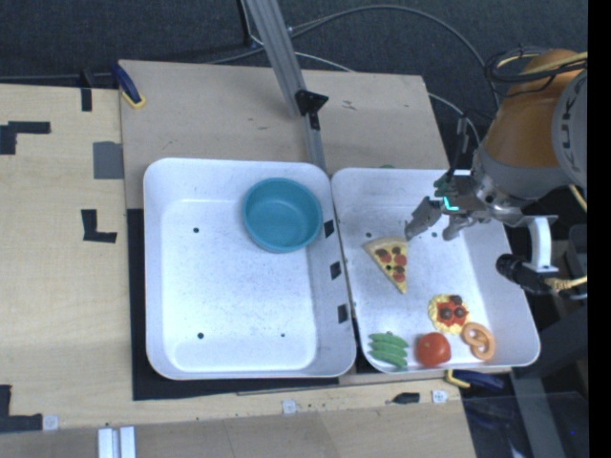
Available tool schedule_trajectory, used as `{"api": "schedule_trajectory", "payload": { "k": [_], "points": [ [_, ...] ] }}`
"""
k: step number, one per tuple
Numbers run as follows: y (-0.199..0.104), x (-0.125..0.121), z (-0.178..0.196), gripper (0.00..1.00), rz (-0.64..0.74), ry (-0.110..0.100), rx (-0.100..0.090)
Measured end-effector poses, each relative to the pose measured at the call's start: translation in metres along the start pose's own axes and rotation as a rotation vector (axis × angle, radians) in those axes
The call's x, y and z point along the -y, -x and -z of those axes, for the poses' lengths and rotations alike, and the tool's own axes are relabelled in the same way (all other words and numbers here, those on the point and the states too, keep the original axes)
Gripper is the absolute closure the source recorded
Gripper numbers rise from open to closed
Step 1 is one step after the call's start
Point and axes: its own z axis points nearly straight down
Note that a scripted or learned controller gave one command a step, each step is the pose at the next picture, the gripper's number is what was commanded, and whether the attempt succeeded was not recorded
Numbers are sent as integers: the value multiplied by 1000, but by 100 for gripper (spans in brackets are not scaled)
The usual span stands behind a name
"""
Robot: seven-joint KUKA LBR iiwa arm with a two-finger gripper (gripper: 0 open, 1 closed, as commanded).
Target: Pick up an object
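The two-finger gripper [434, 225] is hanging over the right shallow white bin [506, 284], its fingers spread apart and gripping nothing. Just beside it, a triangular toy pizza slice [391, 261] is lying on the bin floor. Nearer the front edge are sitting a round toy pizza [449, 310], a brown pretzel [477, 339], a red tomato [432, 348] and green pea pods [388, 347]. A blue round bowl [282, 215] is resting in the left white bin [210, 303].

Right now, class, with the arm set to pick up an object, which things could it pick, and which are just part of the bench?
Could be picked: pizza slice, tomato, pretzel, green beans, small round pizza, blue bowl.

Just there: left bin, right bin, metal pole, cables.
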Motion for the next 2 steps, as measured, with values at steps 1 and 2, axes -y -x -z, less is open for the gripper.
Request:
{"api": "schedule_trajectory", "payload": {
  "k": [1, 2],
  "points": [
    [0, 0, 0, 0, 0, 0, 0],
    [1, -5, -44, 0, 0, -4, 0]
  ]
}}
